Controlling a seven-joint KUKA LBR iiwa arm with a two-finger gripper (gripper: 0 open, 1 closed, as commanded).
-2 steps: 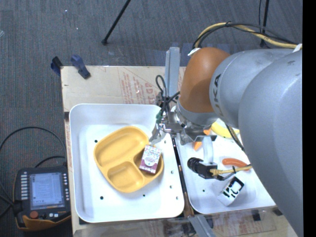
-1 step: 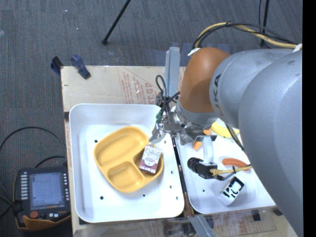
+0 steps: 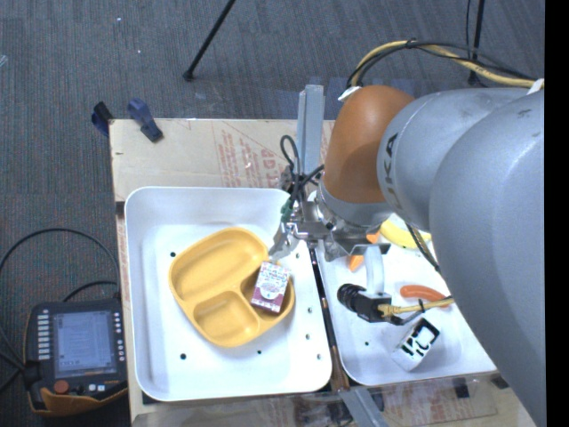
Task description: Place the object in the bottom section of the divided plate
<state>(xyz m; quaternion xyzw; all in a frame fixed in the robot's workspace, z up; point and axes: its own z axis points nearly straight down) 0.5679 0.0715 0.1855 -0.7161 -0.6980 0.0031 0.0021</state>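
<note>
Camera view, from above at a slant. Shows a yellow divided plate (image 3: 191,274) flat in the left bin (image 3: 147,238), with one broad compartment at the upper left, a smaller bottom section (image 3: 218,317) toward the near edge, and a narrow pocket along the right side. Shows a small carton (image 3: 272,288), white and purple, resting in that right pocket, close against the plate's right rim and perhaps leaning on it. Not yet in the bottom section; just beside it, across the low dividing ridge, to the right and a little farther up the view.

Finds the gripper (image 3: 283,243) directly above the carton's upper end, very close, possibly touching. Cannot tell how far open, nor whether gripping the carton or merely hovering over it; too much hidden by the wrist and the slant.

Key relation, as a judgement: carton immediately below the jaws, long axis running up and down the view with a slight tilt, upper end toward the gripper, lower end toward the near rim. Target down and to the left from there, a short shift across the ridge. Likely calls for a grip across the short width, a small lift to clear the ridge, then a move leftward. Risk of nudging the carton over the rim into the bin instead.

Right bin (image 3: 356,354) alongside, with an orange piece (image 3: 423,292) and a black-and-white item (image 3: 415,343), well apart from the plate
</note>
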